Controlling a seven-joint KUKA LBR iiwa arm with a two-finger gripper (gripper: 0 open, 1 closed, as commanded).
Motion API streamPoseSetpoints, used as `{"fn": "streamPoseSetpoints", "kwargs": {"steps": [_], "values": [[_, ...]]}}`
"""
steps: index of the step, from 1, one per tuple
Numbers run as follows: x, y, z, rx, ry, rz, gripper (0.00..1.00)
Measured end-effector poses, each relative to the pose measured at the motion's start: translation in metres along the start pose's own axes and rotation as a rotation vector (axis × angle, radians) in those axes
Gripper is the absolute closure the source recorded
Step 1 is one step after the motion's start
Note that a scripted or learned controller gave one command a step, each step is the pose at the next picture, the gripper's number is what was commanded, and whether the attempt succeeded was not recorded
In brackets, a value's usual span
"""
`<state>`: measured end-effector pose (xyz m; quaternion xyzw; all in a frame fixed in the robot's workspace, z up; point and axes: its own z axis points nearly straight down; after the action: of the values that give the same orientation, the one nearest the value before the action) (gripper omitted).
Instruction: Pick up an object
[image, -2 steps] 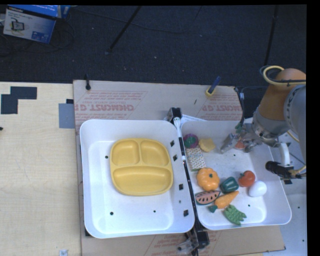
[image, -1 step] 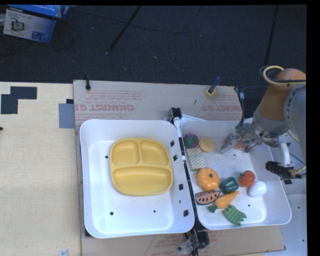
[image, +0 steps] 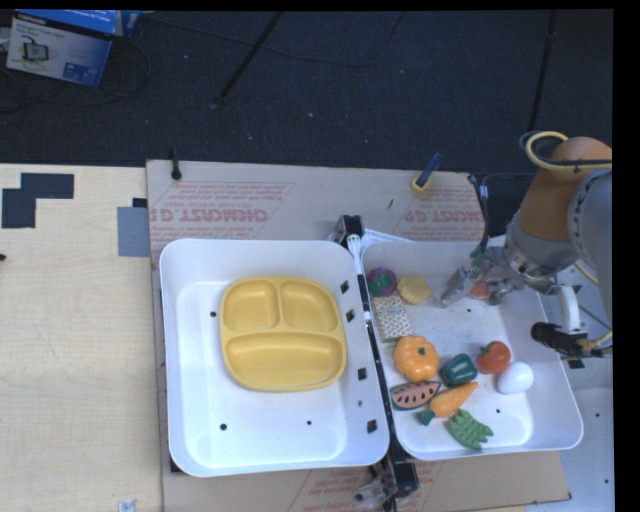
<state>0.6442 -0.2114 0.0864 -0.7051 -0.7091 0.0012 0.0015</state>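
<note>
Small red-orange toy piece at far side of right white plastic bin, between gripper fingers | claw clamped on it, low over bin | yellow sectioned plate in left bin | orange toy pumpkin mid-bin

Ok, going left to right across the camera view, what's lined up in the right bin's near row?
Watermelon slice → carrot → white egg. The green leafy piece sits nearer than the carrot, so I left it out, along with the pumpkin, green pepper and tomato behind.
</note>
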Motion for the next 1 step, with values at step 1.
{"fn": "streamPoseSetpoints", "kwargs": {"steps": [1], "values": [[0.0001,0.0,0.0,0.0,0.0,0.0,0.0]]}}
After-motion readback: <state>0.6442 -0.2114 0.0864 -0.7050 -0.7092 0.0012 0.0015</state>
